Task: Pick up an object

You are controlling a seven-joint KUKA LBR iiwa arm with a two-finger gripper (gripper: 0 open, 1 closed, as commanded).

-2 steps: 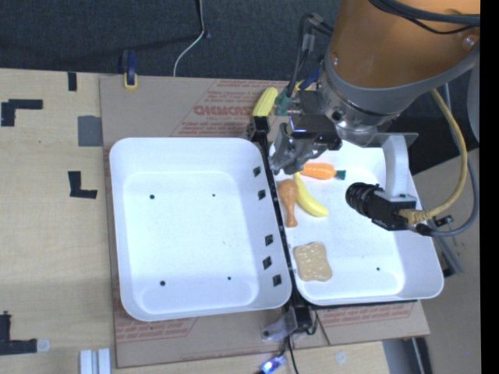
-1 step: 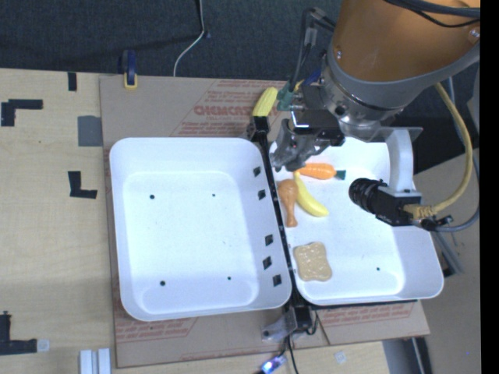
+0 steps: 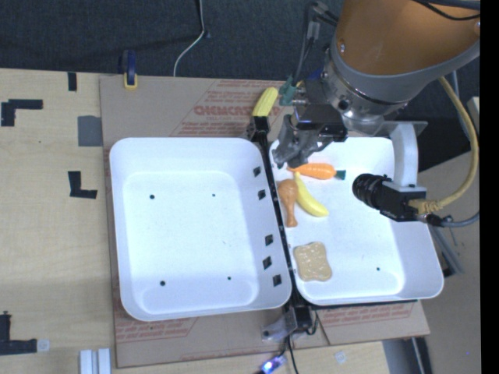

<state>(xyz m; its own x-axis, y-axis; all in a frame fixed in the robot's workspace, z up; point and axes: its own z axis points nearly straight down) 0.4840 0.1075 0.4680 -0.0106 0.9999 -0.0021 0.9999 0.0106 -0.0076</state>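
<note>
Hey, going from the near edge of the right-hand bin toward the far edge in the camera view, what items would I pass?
Flat tan bread-like slice → yellow banana → orange carrot with a green tip → the tool, down at the bin's far left corner.

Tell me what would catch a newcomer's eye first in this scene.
The big orange-banded arm looms over the right bin, its gripper lowered near the bin's far left corner. Just below it lie a toy carrot, a banana and a chicken drumstick, with a tan slice of bread nearer the front.
</note>
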